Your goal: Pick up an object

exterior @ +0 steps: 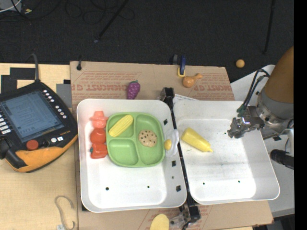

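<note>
We see the arm (283, 87) as a bulky rounded body, orange-brown above and grey at the wrist. Black cables loop along its left side. Its gripper (235, 130) is a small cluster of dark and silvery metal parts.

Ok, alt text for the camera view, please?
The end effector hovers over the right bin, which holds a yellow bottle. The left bin holds a green tray with corn and a cookie.

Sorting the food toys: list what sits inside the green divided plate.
The green plate holds a corn cob in its upper left compartment and a cookie in its right one. Anything under the plate is covered.
</note>
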`<state>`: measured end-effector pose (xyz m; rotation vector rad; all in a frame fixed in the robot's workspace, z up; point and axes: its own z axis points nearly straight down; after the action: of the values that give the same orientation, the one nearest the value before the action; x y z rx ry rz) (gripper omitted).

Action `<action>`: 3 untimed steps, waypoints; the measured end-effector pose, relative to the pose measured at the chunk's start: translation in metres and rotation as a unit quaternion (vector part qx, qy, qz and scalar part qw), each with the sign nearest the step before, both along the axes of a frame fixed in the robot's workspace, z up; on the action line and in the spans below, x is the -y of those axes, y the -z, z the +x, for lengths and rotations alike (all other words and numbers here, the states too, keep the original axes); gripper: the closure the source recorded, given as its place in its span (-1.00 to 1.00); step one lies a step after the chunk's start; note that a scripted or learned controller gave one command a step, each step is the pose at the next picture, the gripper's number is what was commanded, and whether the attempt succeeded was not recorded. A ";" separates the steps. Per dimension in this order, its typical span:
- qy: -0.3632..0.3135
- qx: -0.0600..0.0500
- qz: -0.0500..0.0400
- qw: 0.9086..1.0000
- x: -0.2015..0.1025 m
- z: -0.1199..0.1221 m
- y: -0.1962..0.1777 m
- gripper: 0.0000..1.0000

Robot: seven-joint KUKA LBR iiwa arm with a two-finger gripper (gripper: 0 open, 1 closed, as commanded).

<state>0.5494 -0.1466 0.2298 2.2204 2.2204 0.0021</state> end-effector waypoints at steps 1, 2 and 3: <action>-0.002 -0.002 0.001 1.000 -0.052 0.001 -0.009 1.00; -0.002 -0.003 0.001 1.000 -0.108 -0.014 -0.007 1.00; -0.001 -0.003 0.001 1.000 -0.152 -0.017 -0.008 1.00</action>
<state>0.5320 0.0056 0.2381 2.2214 2.2271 -0.0018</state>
